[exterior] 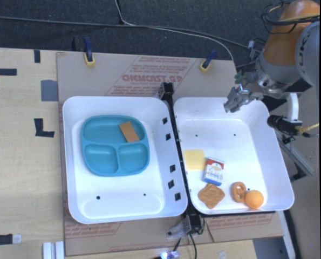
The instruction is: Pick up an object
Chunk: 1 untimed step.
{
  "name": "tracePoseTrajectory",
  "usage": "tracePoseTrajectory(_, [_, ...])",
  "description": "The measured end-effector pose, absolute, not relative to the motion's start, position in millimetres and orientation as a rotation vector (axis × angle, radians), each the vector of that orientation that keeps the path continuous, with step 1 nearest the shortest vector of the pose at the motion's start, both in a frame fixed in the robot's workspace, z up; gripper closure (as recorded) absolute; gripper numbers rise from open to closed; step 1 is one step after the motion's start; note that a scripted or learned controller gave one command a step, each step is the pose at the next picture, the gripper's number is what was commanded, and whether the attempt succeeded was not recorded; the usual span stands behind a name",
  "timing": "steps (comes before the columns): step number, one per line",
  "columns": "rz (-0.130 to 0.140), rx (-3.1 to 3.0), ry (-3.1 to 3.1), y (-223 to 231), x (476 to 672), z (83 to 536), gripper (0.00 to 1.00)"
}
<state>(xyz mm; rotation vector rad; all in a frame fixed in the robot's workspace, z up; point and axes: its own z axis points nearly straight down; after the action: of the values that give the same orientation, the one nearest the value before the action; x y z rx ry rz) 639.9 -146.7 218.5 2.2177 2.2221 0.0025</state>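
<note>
The arm is reaching in with the tool (234, 102) hanging over the far rim of the right bin (257, 139), near its far right corner. Whether the tool is spread or pressed together cannot be told at this angle; nothing is showing between its tips.

All loose items are sitting at the right bin's near end, well apart from the tool: a yellow block (194, 159) by the left wall, a small carton (213, 172) just beside it, a brown cookie (211, 195) below, then a pretzel (238, 191) touching an orange ball (254, 199).

Left of the right bin, the left bin (117, 201) is carrying a blue divided tray (115, 145) with a tan piece (129, 131) lying in it.
</note>
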Motion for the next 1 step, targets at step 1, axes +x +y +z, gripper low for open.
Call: tracePoseTrajectory(1, [-0.001, 2.218, 2.228, -103.1, 621.7, 227.5, 1.0])
